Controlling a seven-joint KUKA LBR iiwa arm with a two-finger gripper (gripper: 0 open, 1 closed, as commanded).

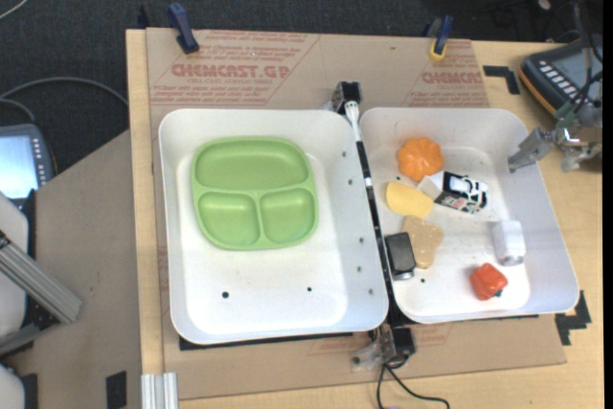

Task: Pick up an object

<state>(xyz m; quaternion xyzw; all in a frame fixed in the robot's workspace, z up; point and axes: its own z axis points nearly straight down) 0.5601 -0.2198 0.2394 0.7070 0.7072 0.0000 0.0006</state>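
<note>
Right bin (536, 206): orange lump (420, 157) far; yellow piece (409, 199), black-and-white toy (464, 193) middle; red piece (488, 280) near. Left bin (182, 206): green divided tray (255, 192). Pincer (529, 151) at right rim, state indiscernible.

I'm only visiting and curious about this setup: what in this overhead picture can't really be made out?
- Gripper, camera view: small at the right bin's edge; finger state unreadable, and the arm is cut off by the frame edge.
- Black-and-white object: too small to identify.
- Black item overlaps the tan piece, hiding its left edge.
- Pale object: blends into the white bin.
</note>
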